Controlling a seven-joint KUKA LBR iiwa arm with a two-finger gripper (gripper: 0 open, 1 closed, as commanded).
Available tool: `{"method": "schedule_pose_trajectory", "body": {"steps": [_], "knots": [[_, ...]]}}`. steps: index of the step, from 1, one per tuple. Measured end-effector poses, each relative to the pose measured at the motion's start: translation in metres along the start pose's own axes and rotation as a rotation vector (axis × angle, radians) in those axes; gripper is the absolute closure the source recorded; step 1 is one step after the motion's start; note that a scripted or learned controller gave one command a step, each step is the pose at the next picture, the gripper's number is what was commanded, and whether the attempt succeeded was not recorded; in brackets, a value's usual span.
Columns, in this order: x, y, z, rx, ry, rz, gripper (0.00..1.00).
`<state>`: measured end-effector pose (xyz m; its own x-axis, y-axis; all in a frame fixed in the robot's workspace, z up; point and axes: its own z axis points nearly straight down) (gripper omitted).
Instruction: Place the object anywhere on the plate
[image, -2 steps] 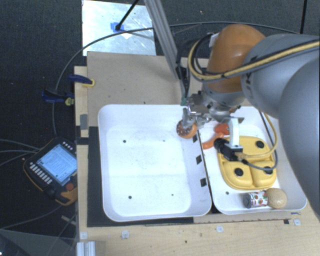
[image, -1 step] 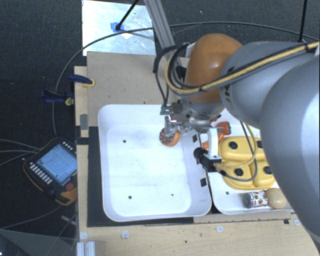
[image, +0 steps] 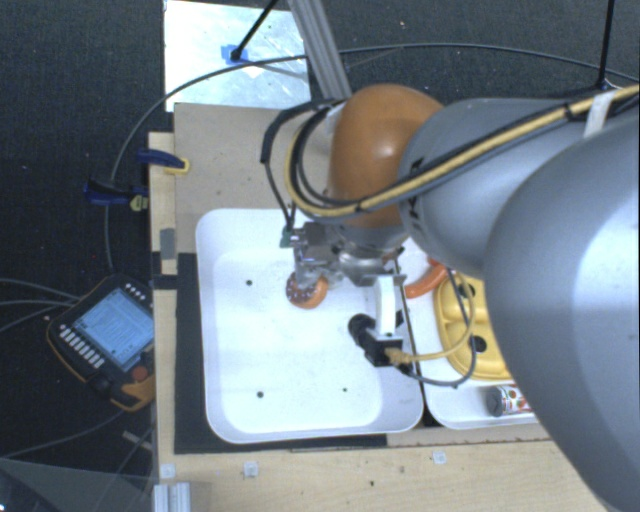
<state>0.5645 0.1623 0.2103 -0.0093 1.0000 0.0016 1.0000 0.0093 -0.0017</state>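
One orange-brown object (image: 306, 290) under the fingers (image: 304, 272), left bin (image: 225, 330).

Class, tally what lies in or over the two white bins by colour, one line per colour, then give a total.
Orange-brown: 1, small round object in the left bin
Yellow: 1, plate in the right bin
Silver: 1, small can-like item
Total: 3

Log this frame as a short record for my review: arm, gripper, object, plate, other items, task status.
arm: reaches in from the right, over both bins
gripper: low in the left bin, right above the object; finger state unclear
object: small, round, orange-brown, in the left bin
plate: yellow, in the right bin, mostly covered by the arm
other items: small can in the right bin; pendant left of the bench
task status: object not on the plate
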Motion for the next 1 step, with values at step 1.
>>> {"method": "schedule_pose_trajectory", "body": {"steps": [1], "knots": [[0.035, 0.0004, -0.0078, -0.003, 0.001, 0.001, 1.0]]}}
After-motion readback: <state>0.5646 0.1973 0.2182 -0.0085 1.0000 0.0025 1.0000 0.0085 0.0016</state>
